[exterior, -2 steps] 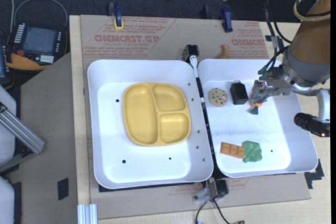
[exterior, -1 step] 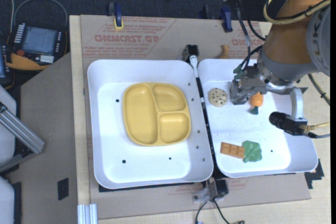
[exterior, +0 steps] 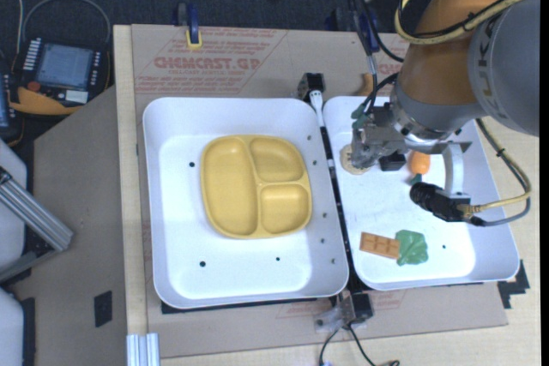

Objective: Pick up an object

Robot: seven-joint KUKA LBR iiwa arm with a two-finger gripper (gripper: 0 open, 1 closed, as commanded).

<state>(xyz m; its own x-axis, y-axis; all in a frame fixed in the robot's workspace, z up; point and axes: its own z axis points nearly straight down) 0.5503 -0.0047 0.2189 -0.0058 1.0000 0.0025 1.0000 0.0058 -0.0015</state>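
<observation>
Down in the right bin (exterior: 480, 266), near its left wall, hangs the claw (exterior: 367, 152) over a tan round thing (exterior: 353, 159); how wide its grip is, I cannot tell.

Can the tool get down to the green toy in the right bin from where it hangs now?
Probably yes. The green toy lies uncovered near the right bin's front, touching only a brown waffle piece beside it. The tool is farther back in the same bin, with nothing standing between them.
</observation>
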